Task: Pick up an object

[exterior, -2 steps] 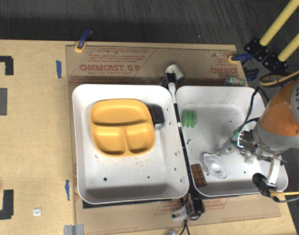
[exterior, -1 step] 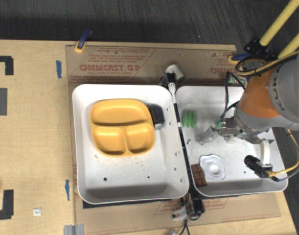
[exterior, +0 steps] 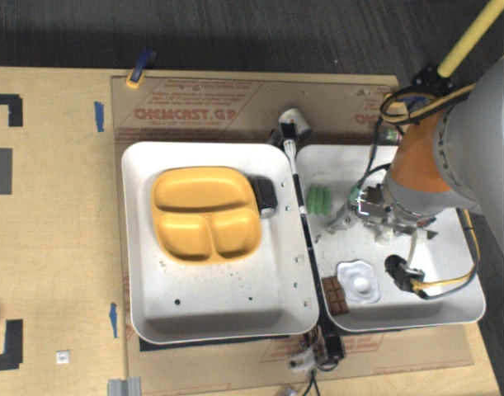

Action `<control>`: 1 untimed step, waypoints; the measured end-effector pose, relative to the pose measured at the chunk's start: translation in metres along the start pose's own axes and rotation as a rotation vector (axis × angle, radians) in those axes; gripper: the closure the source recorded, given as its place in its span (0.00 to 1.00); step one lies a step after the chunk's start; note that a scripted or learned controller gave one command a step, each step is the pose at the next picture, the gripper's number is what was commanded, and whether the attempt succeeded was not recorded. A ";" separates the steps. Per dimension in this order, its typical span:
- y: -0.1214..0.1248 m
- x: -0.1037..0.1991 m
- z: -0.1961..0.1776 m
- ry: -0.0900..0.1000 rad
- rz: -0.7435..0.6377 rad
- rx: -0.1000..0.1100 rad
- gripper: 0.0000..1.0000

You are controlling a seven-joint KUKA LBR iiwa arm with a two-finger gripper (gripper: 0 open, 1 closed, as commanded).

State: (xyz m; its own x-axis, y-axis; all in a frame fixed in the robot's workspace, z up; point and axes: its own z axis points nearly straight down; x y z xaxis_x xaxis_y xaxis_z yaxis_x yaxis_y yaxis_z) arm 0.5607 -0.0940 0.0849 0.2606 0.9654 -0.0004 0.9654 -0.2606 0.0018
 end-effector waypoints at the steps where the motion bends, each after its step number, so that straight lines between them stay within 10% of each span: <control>1: 0.052 0.003 0.000 0.000 0.100 0.002 0.00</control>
State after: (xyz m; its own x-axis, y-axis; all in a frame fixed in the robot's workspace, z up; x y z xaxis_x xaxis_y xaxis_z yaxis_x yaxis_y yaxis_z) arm 0.6115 -0.1042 0.0848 0.3555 0.9347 -0.0005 0.9347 -0.3555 -0.0001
